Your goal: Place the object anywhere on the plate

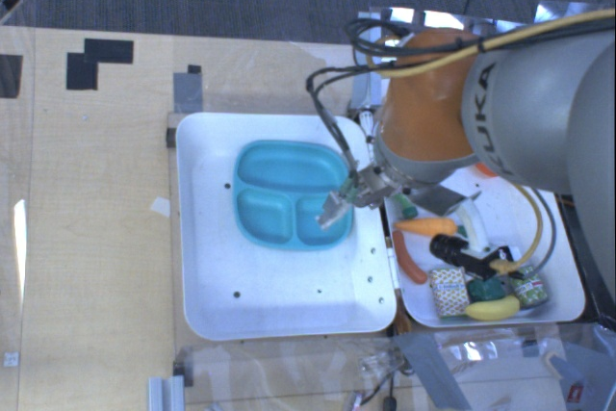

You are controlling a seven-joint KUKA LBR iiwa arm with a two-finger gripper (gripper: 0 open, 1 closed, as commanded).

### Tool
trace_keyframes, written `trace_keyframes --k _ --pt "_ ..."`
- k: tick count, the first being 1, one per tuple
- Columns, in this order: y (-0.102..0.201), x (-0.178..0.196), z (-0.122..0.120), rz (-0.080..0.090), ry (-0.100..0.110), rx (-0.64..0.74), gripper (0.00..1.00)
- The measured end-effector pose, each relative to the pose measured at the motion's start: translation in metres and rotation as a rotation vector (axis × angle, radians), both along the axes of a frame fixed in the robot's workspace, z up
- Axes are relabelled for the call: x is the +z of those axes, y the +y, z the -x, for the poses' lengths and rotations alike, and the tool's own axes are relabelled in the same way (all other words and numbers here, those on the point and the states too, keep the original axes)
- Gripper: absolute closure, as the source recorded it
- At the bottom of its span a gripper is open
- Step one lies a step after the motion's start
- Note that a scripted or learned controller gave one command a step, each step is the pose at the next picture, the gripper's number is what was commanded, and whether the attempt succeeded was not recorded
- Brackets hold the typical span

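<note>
**Over the plate's right rim: end effector hovers, load unclear**

In the left bin (207,303), the blue plate (289,192) sits toward the far right corner, three compartments facing up, ready to receive. The end effector (339,205) hangs right over the plate's right-hand compartment, reaching in from the right across the wall between the bins. Are the tips parted or pinched? I cannot tell from this angle; something small and pale grey shows at the tip, but it could be the fingers themselves, so no object is confirmed in hand.

Over in the right bin (568,303), the candidates lie clustered near the front edge: a carrot (428,227), a banana (491,308), a patterned block (449,292). They sit well apart from the tip. My read: the arm is poised at the drop spot, and whether anything lands is open.
</note>
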State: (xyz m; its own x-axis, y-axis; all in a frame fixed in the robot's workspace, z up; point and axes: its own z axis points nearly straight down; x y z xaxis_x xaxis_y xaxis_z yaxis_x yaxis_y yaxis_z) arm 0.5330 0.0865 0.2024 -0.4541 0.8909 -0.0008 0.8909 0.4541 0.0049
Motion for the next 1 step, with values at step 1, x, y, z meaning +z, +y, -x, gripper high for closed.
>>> trace_keyframes --k 1 --pt "-0.0124 -0.0182 0.0458 0.001 0.003 0.101 0.0"
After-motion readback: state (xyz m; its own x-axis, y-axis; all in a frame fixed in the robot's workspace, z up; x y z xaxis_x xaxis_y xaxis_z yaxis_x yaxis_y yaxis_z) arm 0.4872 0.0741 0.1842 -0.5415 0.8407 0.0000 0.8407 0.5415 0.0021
